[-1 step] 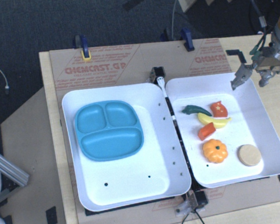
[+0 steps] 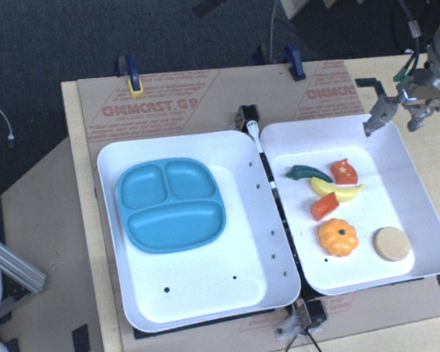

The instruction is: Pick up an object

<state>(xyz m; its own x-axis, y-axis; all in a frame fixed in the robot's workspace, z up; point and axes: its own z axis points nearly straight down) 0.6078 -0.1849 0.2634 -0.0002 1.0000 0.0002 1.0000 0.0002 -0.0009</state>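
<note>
Approach step, by the look of it: gripper hanging over the right bin's far corner, fingers spread, nothing between them. Next, probably: down and inward toward the tomato and banana cluster, then close.

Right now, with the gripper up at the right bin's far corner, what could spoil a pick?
1. The green piece, tomato, banana and red piece lie bunched together; closing on one may nudge or drag the others.
2. The pumpkin looks rounded and might slip out.
3. The gripper hangs over the right bin's rim, so a straight descent could strike it.
</note>
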